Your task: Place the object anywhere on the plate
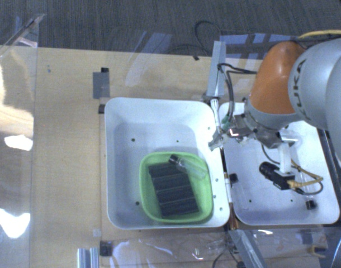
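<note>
Camera view: gripper (219, 138) above left bin (121, 166) rim, open or closed unclear; ridged block (171, 190) on green plate (143, 178).

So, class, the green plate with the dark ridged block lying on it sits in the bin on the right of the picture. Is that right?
Not quite. The green plate with the dark ridged block lying on it sits in the left-hand bin of the picture, not the right-hand one. The camera view shows this.
</note>
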`<state>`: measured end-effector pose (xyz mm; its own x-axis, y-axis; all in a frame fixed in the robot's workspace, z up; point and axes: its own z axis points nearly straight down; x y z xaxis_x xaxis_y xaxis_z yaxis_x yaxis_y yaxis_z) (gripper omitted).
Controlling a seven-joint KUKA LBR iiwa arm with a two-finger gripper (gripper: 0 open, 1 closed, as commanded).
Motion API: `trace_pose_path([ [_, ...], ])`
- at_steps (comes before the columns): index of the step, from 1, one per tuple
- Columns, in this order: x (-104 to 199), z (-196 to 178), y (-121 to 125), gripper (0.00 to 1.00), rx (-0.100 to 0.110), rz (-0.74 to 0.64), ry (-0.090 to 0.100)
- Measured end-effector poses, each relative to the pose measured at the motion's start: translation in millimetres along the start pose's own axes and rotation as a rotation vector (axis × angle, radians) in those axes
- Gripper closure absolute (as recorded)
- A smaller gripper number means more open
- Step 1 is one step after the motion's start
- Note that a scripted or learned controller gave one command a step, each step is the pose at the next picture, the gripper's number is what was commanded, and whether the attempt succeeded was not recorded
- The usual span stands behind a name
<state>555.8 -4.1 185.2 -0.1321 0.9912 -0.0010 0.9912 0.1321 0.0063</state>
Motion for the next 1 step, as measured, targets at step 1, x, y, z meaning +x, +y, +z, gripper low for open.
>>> trace_pose_path([
  [1,1.3,-11.6,2.6,1.0,-0.007,-0.007,-0.001],
])
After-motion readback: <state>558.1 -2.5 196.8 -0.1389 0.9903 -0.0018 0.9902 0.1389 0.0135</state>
